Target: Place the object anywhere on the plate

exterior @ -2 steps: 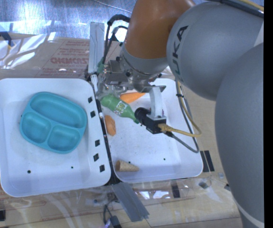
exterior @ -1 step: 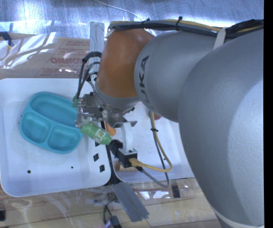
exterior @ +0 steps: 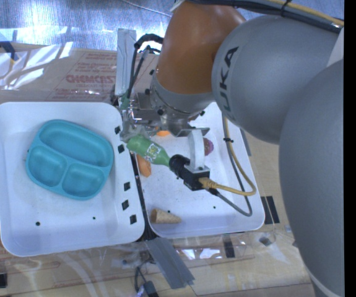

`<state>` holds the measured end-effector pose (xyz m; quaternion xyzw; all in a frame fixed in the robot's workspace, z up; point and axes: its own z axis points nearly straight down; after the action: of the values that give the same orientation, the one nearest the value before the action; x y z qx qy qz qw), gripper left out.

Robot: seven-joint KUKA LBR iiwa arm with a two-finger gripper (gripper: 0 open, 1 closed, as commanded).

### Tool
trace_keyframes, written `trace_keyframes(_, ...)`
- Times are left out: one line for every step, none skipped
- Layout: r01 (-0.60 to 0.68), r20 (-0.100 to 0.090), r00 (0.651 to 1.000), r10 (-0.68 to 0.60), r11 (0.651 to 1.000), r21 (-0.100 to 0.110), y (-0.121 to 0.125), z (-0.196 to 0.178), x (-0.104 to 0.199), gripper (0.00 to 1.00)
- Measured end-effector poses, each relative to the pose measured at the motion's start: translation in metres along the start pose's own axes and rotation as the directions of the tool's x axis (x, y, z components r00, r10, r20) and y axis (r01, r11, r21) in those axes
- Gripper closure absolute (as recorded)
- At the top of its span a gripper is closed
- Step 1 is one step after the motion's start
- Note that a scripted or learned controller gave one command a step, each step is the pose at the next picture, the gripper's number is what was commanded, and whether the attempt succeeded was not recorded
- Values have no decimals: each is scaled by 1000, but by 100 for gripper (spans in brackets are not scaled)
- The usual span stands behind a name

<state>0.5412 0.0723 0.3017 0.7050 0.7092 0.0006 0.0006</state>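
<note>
I am logging the bench as it is showing from above. Left bin (exterior: 17, 228): it is holding a blue plate (exterior: 70, 159) with three compartments, lying flat toward the bin's upper middle, and nothing is resting on the plate. Right bin (exterior: 227, 218): it is sitting just beside the left one, their rims meeting along a line of black clips. I am seeing a green bottle (exterior: 149, 150) with a pale label lying tilted at the right bin's left edge, its neck pointing down and to the right; an orange piece (exterior: 144, 166) is lying just beneath it, touching or nearly so. A second orange scrap (exterior: 163, 133) is peeking out under the wrist, and a dark red item (exterior: 208, 146) is sitting near the bin's middle, partly hidden by the arm. A tan cone (exterior: 165, 216) is lying on its side near the bin's lower edge, well apart from the rest. The arm (exterior: 258, 73) is reaching in from the right, its orange band above the wrist, and the gripper (exterior: 128, 125) is hovering just above the bottle's base at the divide between the bins. I cannot tell how the gripper is set, nor whether it is touching the bottle. A yellow cable (exterior: 233, 190) is trailing across the right bin.
</note>
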Motion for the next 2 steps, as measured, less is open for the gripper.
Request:
trace_keyframes(3,2,1000,-3,1000,10,12,37,28,100)
trace_keyframes(2,1,1000,-2,1000,8,12,36,27,0)
